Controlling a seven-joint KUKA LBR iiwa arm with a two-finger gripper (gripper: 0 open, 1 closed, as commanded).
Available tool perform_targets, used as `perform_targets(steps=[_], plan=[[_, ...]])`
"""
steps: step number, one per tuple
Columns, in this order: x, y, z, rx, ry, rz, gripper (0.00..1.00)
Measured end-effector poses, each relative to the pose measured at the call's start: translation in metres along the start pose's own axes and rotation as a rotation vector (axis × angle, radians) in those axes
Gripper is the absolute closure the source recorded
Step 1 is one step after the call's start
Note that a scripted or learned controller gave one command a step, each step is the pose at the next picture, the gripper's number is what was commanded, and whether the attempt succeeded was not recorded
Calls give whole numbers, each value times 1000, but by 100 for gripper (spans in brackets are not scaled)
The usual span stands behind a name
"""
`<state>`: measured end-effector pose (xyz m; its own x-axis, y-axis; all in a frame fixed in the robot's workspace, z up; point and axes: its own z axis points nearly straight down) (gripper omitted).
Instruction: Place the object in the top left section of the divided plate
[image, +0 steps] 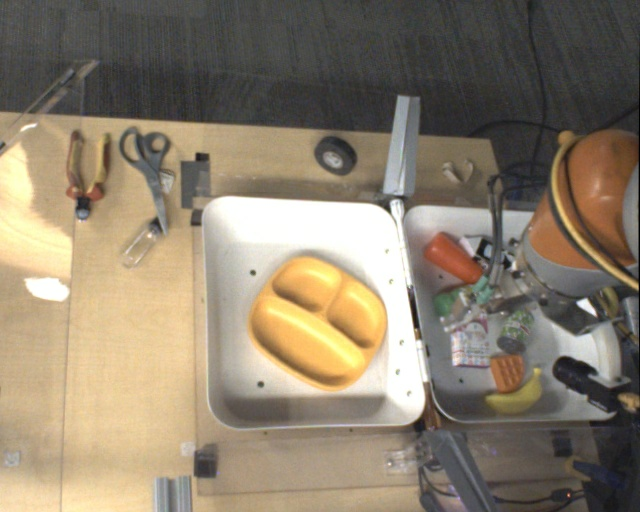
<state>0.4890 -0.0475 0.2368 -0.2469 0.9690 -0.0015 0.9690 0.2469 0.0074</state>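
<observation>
The yellow divided plate (318, 322) lies tilted in the middle of the left bin (230, 300), and all three of its sections hold nothing. Its top left section (308, 282) faces the bin's far side. My gripper (503, 296) hangs low over the middle of the right bin (590, 400), under the grey arm and its orange band (598, 195). Right around it lie a red-orange carrot-shaped item (452, 257), small green pieces (462, 298) and a printed packet (470, 345). I see nothing clearly held.
Near the right bin's front edge rest an orange ridged piece (507, 372) and a yellow banana (515, 393). Scissors (150, 165), pliers (85, 170) and a tape roll (336, 155) sit on the bench behind the bins. A grey metal post (403, 145) stands between the bins.
</observation>
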Motion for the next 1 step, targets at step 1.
perform_targets(steps=[1], plan=[[21,69,25,3,1,-49,100]])
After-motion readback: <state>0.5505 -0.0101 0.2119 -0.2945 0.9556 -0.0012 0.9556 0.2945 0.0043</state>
